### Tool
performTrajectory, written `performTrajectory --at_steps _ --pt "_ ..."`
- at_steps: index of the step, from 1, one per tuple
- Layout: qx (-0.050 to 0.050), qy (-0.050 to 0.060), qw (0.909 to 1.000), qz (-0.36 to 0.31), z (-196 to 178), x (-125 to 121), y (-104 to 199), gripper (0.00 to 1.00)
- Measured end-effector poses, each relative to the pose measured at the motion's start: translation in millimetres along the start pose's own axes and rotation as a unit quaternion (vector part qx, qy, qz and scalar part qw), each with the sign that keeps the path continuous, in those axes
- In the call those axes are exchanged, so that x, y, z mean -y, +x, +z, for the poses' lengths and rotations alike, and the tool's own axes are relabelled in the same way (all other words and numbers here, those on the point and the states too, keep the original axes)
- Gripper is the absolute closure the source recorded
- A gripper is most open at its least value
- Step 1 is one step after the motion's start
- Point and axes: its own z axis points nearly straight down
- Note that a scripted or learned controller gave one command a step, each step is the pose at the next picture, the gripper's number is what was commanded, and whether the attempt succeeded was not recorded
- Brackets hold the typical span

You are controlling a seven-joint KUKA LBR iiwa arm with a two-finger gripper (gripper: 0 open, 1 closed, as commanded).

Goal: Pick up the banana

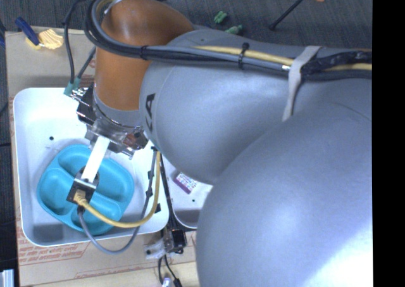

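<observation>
You are at the approach step, as I judge it: nothing is lifted yet. The arm reaches in from the right and covers most of the bench, and its orange band stands over the far part of the left bin. Below the band, the gripper hangs low inside this bin, just above the far right edge of a blue dish with several compartments. The dish lies in the near half of the bin.

I cannot tell whether the gripper is apart or together, because the wrist hides its lower part. I also see nothing held in it.

I cannot tell where the banana lies. The part of the dish that you can see holds nothing yellow. If the fruit is in this bin, it must be under the wrist or under the arm. A small yellow thing lies on the bench beyond the far left corner of the bin, outside it, but it is too small to name.

For the next move, I think you first need to locate the banana. Then bring the gripper down over its middle, set across its width, and close it only when the fruit is between the two sides. Take care that the gripper does not catch the rim of the dish.
</observation>
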Motion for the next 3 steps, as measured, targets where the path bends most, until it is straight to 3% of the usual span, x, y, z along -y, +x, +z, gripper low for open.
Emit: performTrajectory --at_steps 1,2,3 --pt "0.002 0.001 0.9936 -0.113 103.6 16.8 -3.6 1.00" --pt "0.002 0.002 0.9931 -0.117 93.4 17.4 -2.9 1.00" --pt "0.000 -0.001 0.9936 -0.113 26.3 -48.5 -98.0 1.00"
